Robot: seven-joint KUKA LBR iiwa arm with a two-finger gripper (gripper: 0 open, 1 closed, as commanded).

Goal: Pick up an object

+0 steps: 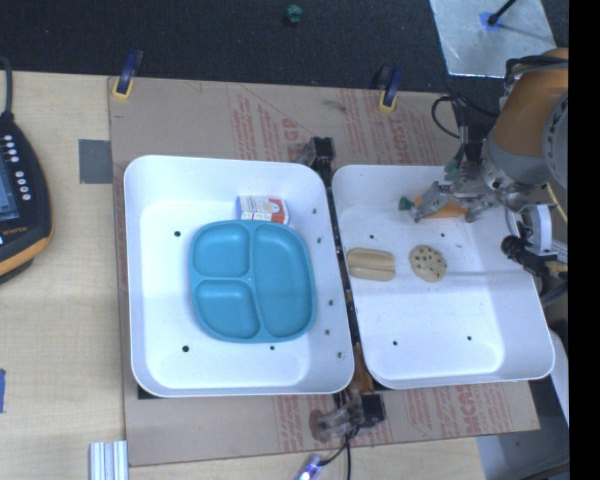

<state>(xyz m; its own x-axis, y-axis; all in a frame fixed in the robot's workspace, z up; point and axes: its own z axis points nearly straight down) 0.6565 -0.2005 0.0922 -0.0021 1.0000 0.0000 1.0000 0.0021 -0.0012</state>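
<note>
place: robotics lab | cues: teach pendant [5,203], clamped cardboard sheet [230,118], two white bins [145,268]

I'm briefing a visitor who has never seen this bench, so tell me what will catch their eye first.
The blue divided plate in the middle of the left bin stands out most, with a small red and white box at its far edge. In the right bin, a tan bread-like piece and a round speckled cookie lie side by side. The gripper is low over that bin's far end, by something orange.
</note>
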